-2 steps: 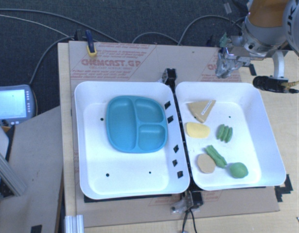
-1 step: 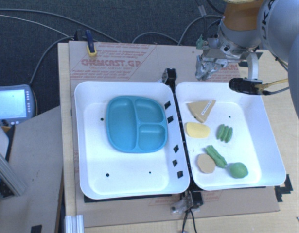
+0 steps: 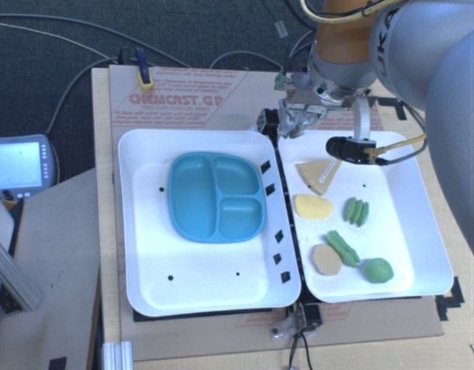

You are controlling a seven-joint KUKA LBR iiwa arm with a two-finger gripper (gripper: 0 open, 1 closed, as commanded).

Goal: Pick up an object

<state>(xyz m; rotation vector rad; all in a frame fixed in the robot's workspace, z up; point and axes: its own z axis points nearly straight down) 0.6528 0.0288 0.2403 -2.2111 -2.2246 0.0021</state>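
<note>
Above the back edge between the two bins, the gripper (image 3: 292,122) hangs; I cannot tell its grip, near the yellow wedge (image 3: 317,174)

Overhead slant onto bins (image 3: 144,284), seemingly near.

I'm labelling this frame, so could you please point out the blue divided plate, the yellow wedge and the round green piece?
blue divided plate (image 3: 192,197): camera view, its large left compartment.
yellow wedge (image 3: 316,173): camera view, its middle.
round green piece (image 3: 378,270): camera view, its top.
</note>
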